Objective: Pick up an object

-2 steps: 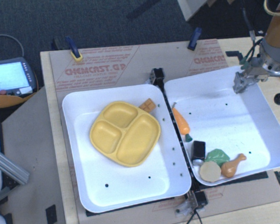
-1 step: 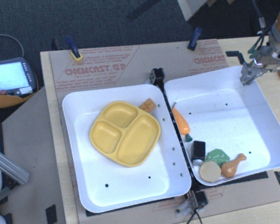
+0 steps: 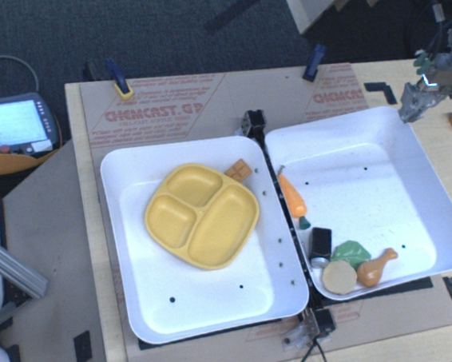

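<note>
- The gripper (image 3: 412,105) sits at the far right of the camera view, over the outer back corner of the right bin (image 3: 381,132), high above the floor of the bin.
- Nothing is between its fingers; how far they are spread is too small and blurred to tell.
- The things to pick from lie well apart from it, crowded along the near left side of the right bin: a carrot (image 3: 292,196) against the dividing wall, a small black block (image 3: 321,242) below it, then a green leafy piece (image 3: 351,252), a round tan slice (image 3: 340,277) and a drumstick (image 3: 376,266) touching one another near the front rim.
- The left bin (image 3: 137,250) holds a yellow divided plate (image 3: 203,215) with a small brown block (image 3: 238,170) just beside its back edge.
- By my judgement the step in hand is the approach: no target has been reached yet.
- The next move calls for travelling across the bin toward the cluster, choosing one item, and coming down with the fingers either side of it.
- The carrot stands alone, so it looks the easier choice, though the wall beside it leaves little room for a finger.
</note>
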Controlling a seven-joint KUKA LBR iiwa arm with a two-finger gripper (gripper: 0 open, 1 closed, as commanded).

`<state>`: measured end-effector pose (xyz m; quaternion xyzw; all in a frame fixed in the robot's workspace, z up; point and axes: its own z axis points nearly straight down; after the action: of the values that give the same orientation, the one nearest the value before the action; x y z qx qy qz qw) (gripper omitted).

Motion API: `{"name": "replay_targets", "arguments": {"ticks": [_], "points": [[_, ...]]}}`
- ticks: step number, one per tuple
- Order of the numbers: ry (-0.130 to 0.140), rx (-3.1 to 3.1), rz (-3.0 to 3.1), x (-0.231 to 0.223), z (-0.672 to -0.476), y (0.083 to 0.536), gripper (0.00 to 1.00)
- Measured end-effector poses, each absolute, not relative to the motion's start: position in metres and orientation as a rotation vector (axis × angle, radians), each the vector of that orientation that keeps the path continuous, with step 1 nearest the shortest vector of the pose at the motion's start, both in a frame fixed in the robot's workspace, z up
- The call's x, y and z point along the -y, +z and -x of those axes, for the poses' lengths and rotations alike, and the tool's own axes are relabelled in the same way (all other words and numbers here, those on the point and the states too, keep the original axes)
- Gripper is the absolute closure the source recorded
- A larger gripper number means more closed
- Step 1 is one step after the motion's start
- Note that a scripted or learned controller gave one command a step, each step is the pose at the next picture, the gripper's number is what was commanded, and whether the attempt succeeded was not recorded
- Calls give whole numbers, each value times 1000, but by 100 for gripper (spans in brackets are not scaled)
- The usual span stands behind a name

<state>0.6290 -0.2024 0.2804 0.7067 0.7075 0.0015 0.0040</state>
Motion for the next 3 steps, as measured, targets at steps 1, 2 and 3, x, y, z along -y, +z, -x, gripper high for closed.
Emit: {"name": "replay_targets", "arguments": {"ticks": [1,2,3], "points": [[3,-2227,-2215,151,-637,282,100],[1,-2229,-2216,98,-647,279,100],[-2,-2230,-2218,49,-660,262,100]]}}
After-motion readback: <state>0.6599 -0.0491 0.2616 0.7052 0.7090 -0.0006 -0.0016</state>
